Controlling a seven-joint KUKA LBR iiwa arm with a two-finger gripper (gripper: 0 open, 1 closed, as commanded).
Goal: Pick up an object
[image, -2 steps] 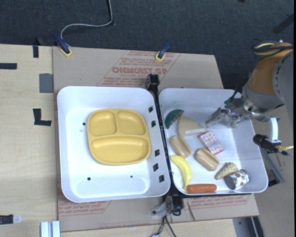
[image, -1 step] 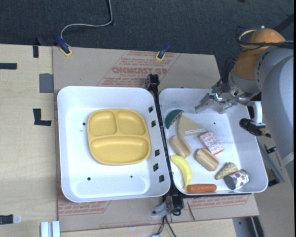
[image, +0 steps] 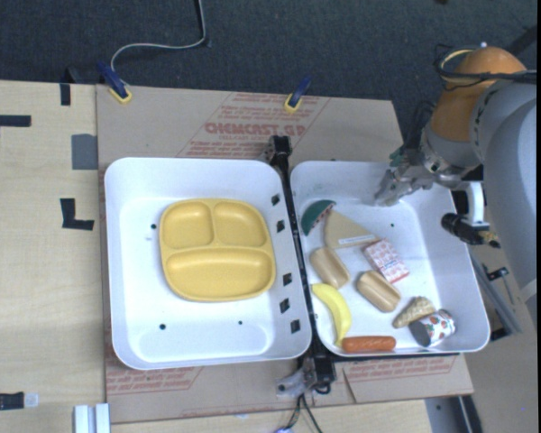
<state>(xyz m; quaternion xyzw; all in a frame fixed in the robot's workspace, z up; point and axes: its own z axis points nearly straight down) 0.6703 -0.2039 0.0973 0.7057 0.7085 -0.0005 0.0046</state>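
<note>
My gripper (image: pixel 389 191) hangs over the far right part of the right bin (image: pixel 446 246), pointing down and left, with nothing seen between its fingers. In that bin lie a cheese wedge (image: pixel 344 228), a green slice (image: pixel 316 213), a red-and-white packet (image: pixel 385 261), two bread rolls (image: pixel 329 267) (image: pixel 378 290), a banana (image: pixel 333 309), a sausage (image: pixel 369 343), a cone (image: pixel 413 311) and a grey can (image: pixel 433 328). The gripper stands right of the cheese wedge and above the packet, apart from both.
The left bin (image: pixel 131 269) holds a yellow divided plate (image: pixel 218 249). A black divider with clips (image: pixel 288 242) runs between the bins. Cardboard lies under both bins, with yellow-blue clamps (image: pixel 115 84) at the back. The arm's grey body (image: pixel 514 179) fills the right side.
</note>
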